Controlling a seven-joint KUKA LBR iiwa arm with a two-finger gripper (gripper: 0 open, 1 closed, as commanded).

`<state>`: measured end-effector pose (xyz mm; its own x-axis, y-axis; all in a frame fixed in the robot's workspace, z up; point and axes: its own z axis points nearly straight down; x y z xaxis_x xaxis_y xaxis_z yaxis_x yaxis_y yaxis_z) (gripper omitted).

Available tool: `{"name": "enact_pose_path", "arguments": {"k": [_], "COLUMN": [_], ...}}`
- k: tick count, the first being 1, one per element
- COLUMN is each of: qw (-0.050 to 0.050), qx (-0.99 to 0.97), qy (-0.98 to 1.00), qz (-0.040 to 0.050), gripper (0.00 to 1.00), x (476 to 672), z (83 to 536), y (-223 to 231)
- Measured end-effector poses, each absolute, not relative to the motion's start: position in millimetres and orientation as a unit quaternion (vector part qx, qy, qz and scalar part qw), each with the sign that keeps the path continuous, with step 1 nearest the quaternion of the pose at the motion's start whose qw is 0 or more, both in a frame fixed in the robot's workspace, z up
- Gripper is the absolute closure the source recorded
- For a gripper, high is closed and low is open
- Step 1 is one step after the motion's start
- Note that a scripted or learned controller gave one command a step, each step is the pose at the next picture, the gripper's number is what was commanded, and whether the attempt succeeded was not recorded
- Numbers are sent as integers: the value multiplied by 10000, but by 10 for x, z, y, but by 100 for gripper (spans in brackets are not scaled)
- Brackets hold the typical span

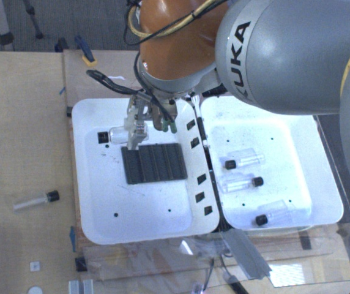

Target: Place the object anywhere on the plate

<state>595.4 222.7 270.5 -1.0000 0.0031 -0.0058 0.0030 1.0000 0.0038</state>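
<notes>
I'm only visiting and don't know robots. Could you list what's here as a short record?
arm: grey, orange band, over left bin
gripper: at the plate's upper left corner
plate: dark, ridged, in left bin
vial by gripper: clear, black cap, lying flat; whether it is held is unclear
right bin: three capped vials
bench: stray vial

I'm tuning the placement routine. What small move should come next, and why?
Probably a short shift toward the ridged black plate: the gripper sits at the capped tube, which lies just off the plate's upper-left corner, not over it. Whether it grips the tube is unclear.
</notes>
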Motion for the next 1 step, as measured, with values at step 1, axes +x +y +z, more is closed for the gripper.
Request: {"name": "enact_pose_path", "arguments": {"k": [1], "qw": [44], "qx": [-1295], "qy": [9916], "qz": [16], "gripper": [100], "x": [6280], "z": [3082], "y": [1926]}}
